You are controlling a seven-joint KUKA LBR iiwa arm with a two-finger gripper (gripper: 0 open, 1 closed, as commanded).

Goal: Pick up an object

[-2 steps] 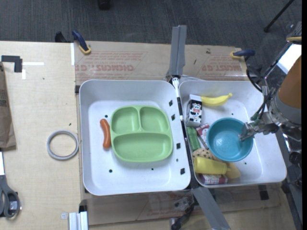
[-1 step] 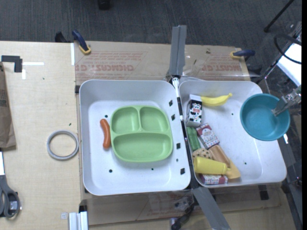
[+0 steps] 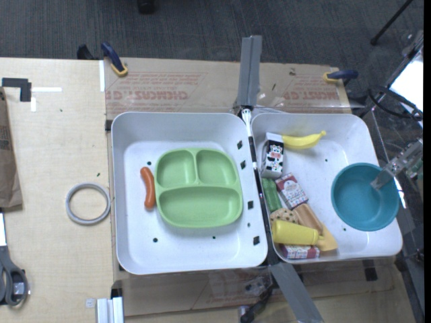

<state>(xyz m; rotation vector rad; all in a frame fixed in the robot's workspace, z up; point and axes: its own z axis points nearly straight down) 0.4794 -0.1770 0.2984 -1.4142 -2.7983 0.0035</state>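
Observation:
The right bin [image 3: 350, 130] holds a yellow banana [image 3: 303, 140], a black-and-white cow-print carton [image 3: 273, 156], a small red-and-white box [image 3: 291, 192], a green stick-like item [image 3: 270, 195], a yellow bottle [image 3: 294, 233] lying on its side, a tan wooden piece [image 3: 311, 218] and a teal bowl [image 3: 364, 196]. In the left bin [image 3: 128, 180] lie a green divided plate [image 3: 199, 187] and an orange sausage [image 3: 147, 187] to the plate's left. My gripper [image 3: 385, 177] comes in from the right edge and hangs over the teal bowl's right side, small and blurred.
A grey ring [image 3: 88, 202] lies on the bench left of the bins. Scissors [image 3: 12, 284] sit at the lower left corner. Blue and yellow clamps [image 3: 114, 59] pin the cardboard behind the bins. A grey divider bar [image 3: 250, 73] runs between the bins.

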